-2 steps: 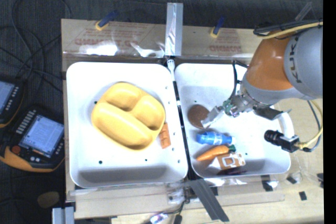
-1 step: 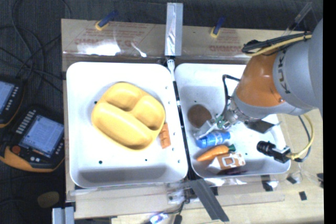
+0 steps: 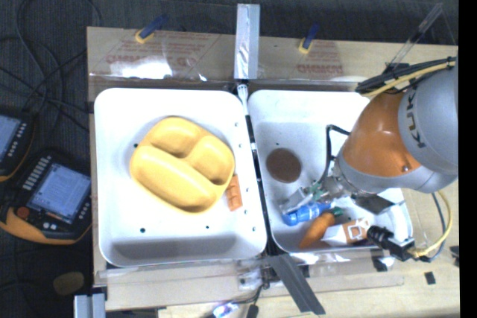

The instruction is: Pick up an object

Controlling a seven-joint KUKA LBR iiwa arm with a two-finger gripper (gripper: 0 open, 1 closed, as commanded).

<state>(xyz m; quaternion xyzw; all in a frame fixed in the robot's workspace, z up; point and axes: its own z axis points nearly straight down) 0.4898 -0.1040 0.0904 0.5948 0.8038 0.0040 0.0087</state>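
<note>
My end effector point(image 3: 319, 191) is low in the right white bin point(image 3: 298, 115), over the blue plastic bottle point(image 3: 302, 214) beside an orange carrot-shaped toy point(image 3: 317, 229); grip state: can't tell. Looks like approach/grasp step; next needs closing on bottle, then lift.

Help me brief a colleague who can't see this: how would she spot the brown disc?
Look in the right bin, the one the arm reaches into. The brown disc lies flat near its left wall, above the blue bottle and the carrot. It is the only round, dark brown thing there.
</note>
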